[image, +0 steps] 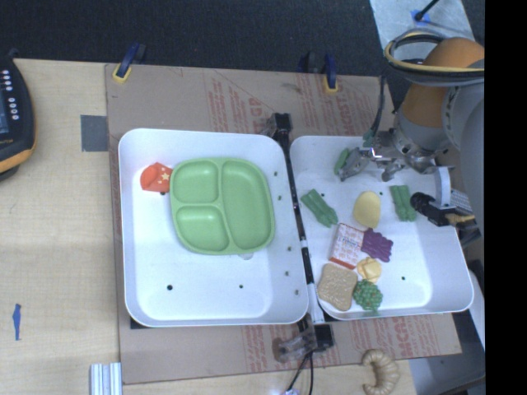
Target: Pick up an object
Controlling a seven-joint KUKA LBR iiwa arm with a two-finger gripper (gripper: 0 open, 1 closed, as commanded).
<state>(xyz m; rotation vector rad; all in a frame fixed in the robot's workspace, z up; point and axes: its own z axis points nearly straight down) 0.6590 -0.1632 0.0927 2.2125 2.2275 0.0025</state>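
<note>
No object lifted; pick not yet made.
Gripper (363, 160) at right bin's (428, 290) twelve o'clock; jaw state unclear; items lay untouched.

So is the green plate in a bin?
Yes. The green plate lies flat in the left bin, beside a red toy.

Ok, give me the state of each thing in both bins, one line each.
Green divided plate: flat in left bin, compartments bare.
Red piece: on left bin floor, touching the plate's left edge.
End effector: low at the right bin's far end, beside a green piece.
Yellow piece: lying loose, right bin.
Bread slice: flat at the near rim.
Broccoli: beside the bread.
</note>
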